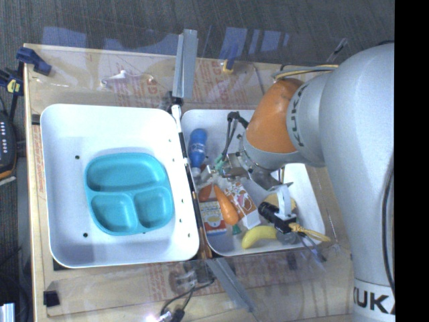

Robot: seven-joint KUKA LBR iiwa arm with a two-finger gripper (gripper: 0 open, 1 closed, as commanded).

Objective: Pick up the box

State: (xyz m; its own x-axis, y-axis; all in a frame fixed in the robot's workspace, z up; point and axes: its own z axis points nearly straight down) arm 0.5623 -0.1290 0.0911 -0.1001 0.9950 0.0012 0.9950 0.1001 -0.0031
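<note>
From my feed the box [212, 215] sits in the right bin [315, 200], hard against the wall it shares with the left one, long axis running away from the camera. My jaws [228, 170] hang just above and right of it, can't tell their state. I'd guess a short drop down-left.

Only one text can be read: the white letters "KUKA" on the grey arm [365, 180], low on its body near the bottom right corner, partly cut by the edge. The counter [134, 79] carries faint reddish printing on its surface above the left bin [53, 180], but the letters are too blurred to read. The box [212, 215] in the right bin [315, 200] has a printed label, also too small to read.
</note>
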